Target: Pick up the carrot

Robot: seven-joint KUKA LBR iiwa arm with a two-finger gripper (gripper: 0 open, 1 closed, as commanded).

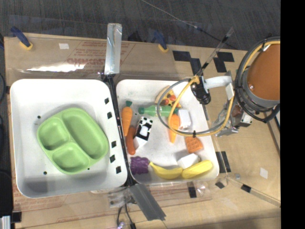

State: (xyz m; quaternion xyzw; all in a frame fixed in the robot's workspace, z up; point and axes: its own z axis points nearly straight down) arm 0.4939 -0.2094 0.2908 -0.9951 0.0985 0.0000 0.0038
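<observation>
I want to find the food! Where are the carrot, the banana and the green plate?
carrot [127,123]: camera view, middle of its body.
banana [183,171]: camera view, middle of the curve.
green plate [97,136]: camera view, right compartment.

Both bins [28,99] looked smooth white plastic with a dull sheen; the green divided plate [71,140] was matt plastic. The carrot [127,120] and banana [183,170] appeared smooth, slightly glossy plastic. The bench [143,56] surface resembled matt brown cardboard.

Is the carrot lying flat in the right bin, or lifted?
Lying flat: the carrot rests on the right bin's floor by its left wall.
</observation>
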